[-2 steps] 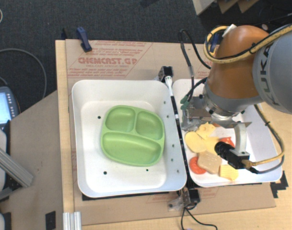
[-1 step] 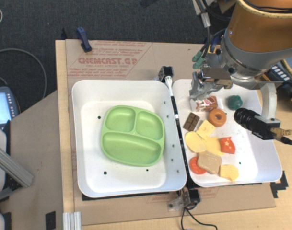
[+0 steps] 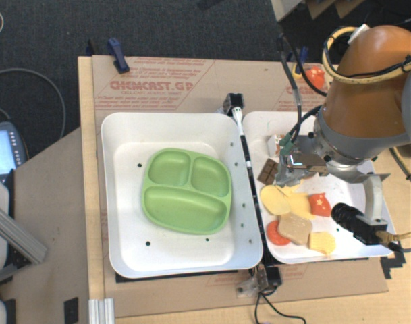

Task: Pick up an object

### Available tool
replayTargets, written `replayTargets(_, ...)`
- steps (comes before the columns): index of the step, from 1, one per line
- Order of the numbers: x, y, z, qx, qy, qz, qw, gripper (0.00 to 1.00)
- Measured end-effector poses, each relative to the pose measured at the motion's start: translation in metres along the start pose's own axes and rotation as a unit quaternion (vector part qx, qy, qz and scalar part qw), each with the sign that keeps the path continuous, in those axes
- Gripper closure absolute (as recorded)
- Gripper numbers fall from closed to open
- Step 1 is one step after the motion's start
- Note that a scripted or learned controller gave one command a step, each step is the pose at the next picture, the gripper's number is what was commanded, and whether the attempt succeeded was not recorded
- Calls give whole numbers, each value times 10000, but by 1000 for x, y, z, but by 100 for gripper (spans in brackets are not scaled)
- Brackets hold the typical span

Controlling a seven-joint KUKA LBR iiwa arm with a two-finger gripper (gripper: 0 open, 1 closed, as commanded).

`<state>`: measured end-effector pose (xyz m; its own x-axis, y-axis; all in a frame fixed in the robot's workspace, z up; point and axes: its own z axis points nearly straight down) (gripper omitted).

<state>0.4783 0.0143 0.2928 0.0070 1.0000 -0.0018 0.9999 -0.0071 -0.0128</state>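
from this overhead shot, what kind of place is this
Most likely a robot test bench in a lab, not a kitchen. Two white bins sit on a paper-covered board, one holding a green plate, the other toy food under the arm. Cables run across dark carpet.

One fixed camera is looking down on the bench (image 3: 192,86) from above, at a slant, from a moderate height. It is taking in both white bins side by side: left bin (image 3: 117,181) whole, right bin (image 3: 259,123) partly behind the arm (image 3: 367,93), which is reaching in from the frame's right. Dark floor is showing along the top and left.
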Motion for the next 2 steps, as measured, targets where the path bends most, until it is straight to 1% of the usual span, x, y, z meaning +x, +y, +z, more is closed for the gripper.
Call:
replayTargets(1, -36, 1, 84, -26, 13, -13, 10000, 100)
replayTargets(2, -34, 3, 69, -77, 9, -28, 10000, 100)
